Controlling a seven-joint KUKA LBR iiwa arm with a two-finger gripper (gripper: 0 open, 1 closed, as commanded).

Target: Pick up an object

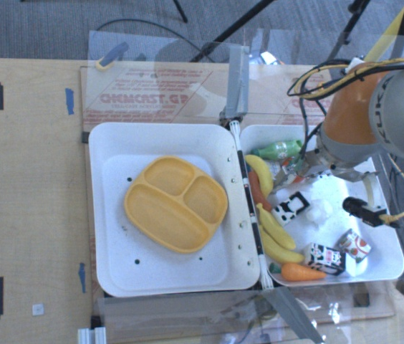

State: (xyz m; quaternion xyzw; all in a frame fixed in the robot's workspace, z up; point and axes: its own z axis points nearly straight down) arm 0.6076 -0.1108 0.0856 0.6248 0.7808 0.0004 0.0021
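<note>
Reaching: arm [374, 117] leans in from the right, low over the back of the right bin [392, 264].
Gripper: hidden under the wrist near the bin's back corner; grip state cannot be told.
Left bin [109, 192]: holds a yellow divided plate [175, 203], lying flat.
Targets: two bananas [273, 235] along the right bin's left wall, a carrot [302, 271] at the front edge, a green bottle [279, 149] at the back, a black-and-white toy [290, 208] mid-bin, a small carton [325, 258] and a red-and-white can [357, 245] near the front.
Risk, crowding: things by the left wall touch, so a descent there may likely pinch two or nudge one aside.
Risk, walls: bananas hug the divider; closing against it could likely miss.
Risk, rolling: bottle and can may slip away.
</note>
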